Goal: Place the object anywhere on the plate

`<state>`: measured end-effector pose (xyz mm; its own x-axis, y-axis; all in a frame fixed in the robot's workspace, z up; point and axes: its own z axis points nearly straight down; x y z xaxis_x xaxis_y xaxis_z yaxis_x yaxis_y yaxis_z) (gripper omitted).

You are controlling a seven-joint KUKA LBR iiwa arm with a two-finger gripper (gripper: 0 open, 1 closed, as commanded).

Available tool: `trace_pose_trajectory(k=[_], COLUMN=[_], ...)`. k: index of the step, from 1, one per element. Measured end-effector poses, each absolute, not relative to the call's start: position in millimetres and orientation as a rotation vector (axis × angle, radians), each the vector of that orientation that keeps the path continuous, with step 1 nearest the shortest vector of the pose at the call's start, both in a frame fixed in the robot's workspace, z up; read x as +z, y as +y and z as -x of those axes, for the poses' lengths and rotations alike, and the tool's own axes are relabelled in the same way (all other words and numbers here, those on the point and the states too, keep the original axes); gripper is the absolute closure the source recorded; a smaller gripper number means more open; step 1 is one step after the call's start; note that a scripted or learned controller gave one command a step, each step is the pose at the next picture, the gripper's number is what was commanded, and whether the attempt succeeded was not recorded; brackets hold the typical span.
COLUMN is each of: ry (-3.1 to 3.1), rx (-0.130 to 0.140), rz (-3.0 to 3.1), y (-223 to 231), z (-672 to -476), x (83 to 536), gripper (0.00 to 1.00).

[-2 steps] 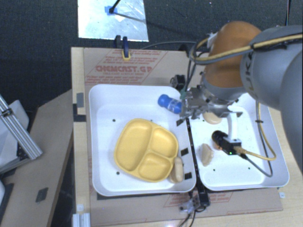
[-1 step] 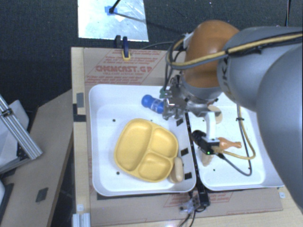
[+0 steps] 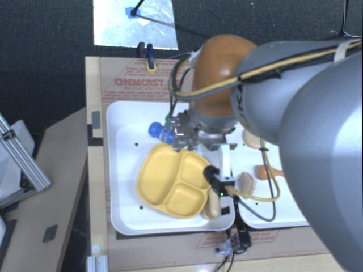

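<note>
Hovering gripper (image 3: 177, 136) at the far rim of the yellow plate (image 3: 170, 180), blue object (image 3: 155, 130) right beside it.
Step looks like grab-or-carry. The blue object, probably the one to place, is over the left bin (image 3: 122, 169) just off the plate's upper-left edge, against the gripper or nearly so. The wrist blocks the view, so I can't tell if the gripper is clasping it or loose. It is not on the plate yet. Next move, my guess: if held, shift toward the plate's middle and let go; if not, get a grip first.
</note>
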<state>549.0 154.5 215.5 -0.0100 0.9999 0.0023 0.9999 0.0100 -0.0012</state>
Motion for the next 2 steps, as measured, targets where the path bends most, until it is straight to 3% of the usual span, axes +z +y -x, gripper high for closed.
trace_pose_trajectory(k=[1,2], ry=[-2.229,-2.227], rx=[-0.002,-0.001], rz=[2.213,2.215], y=[174.7,173.6], z=[-544.4,-544.7], x=[216.2,216.2], gripper=[1.0,0.0])
